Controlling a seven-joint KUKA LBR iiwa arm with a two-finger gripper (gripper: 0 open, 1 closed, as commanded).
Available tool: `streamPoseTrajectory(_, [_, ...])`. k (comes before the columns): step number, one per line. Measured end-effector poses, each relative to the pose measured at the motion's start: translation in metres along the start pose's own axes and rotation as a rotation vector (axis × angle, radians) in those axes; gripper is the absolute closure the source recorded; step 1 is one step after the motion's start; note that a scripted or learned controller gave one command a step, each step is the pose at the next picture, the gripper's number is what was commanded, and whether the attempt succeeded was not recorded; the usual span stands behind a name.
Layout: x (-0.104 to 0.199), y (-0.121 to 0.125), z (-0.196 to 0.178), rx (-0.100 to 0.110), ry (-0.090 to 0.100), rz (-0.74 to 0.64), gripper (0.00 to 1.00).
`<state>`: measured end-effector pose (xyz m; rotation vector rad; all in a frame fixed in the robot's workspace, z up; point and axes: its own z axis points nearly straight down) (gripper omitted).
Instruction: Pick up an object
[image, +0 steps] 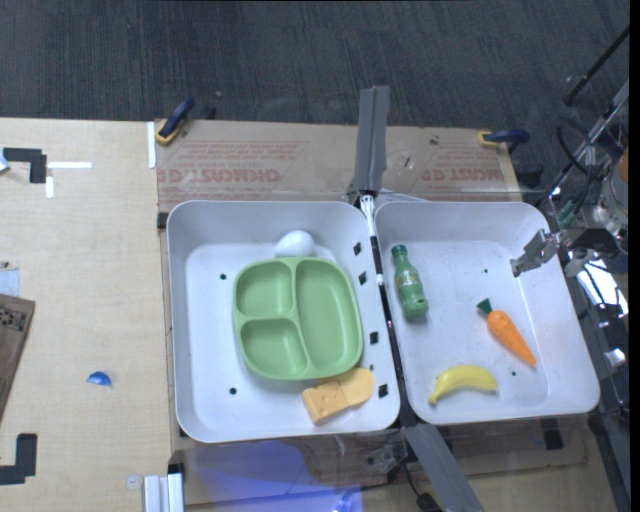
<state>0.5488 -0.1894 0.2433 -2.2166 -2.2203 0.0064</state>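
Count: two white bins side by side, left bin (190, 330) and right bin (560, 400); one green divided plate (298, 318) with three compartments; one yellow cheese wedge (338, 394); one white ball (295, 243); one banana (464, 382); one carrot (509, 335); one green bottle (408, 284); one gripper (530, 255).

Left bin, near to far: the cheese wedge lies at the near edge, touching the near rim of the plate; the plate fills the middle; the white ball sits just beyond the plate's far rim.

Right bin, near to far: the banana lies near the front, curved ends pointing down; the carrot lies beyond it and to the right, green top pointing far-left; the bottle lies on its side by the left wall, cap pointing far.

Gripper: it hangs over the far right corner of the right bin, with nothing between its fingers; whether they are spread or closed I cannot tell.

Objects relative to gripper: the carrot is the closest, nearer and a little left of it, apart; the banana is farther off toward the front; the bottle is well apart to the left.

Surface: pale wooden bench (80, 300), with brown cardboard (260, 165) under the bins' far side, a small blue piece (98, 379) on the left.

Room: dark carpet (300, 50) beyond the bench.
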Motion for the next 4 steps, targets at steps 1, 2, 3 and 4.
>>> streamPoseTrajectory(1, [0.020,-0.019,0.154,-0.002,0.001,0.163,0.00])
streamPoseTrajectory(2, [0.019,-0.019,0.148,0.003,0.000,0.166,1.00])
streamPoseTrajectory(3, [0.032,-0.071,0.155,0.000,0.002,0.254,1.00])
streamPoseTrajectory(4, [0.083,-0.011,-0.011,0.000,-0.002,0.191,1.00])
